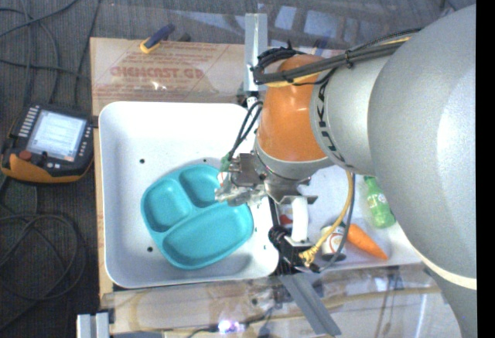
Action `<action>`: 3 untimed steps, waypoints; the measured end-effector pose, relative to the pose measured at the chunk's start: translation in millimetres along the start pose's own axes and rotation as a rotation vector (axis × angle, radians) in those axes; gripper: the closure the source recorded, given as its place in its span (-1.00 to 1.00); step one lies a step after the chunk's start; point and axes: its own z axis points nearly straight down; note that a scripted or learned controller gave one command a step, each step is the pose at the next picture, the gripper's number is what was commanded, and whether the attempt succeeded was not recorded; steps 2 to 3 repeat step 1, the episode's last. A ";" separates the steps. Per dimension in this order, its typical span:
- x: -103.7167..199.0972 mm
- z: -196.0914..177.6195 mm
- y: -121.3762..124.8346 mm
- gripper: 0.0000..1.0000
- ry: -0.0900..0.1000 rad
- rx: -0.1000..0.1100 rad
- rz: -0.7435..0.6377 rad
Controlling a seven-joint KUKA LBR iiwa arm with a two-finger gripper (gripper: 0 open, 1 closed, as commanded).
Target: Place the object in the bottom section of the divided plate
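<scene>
The divided plate (197, 220) lies in the left bin (124, 143) toward its right edge, long axis slanting toward the bin's near right corner. The grey arm (402, 143) reaches in from the right, the gripper (232, 189) over the plate's right rim; I cannot tell its state. A carrot (365, 242) and green bottle (377, 203) lie in the right bin.

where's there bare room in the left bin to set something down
Bare floor runs along the left bin's far and left walls, above and left of the teal divided plate. The plate's large bottom section also looks bare. It is crowded at the plate's right edge, where the gripper hangs near the bins' shared wall.
</scene>
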 end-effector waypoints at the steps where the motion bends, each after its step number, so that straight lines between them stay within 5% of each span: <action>1: -0.6 -0.1 0.3 -1.00 0.000 -0.001 0.001; 3: -0.6 -0.1 0.3 -1.00 0.000 -0.001 0.001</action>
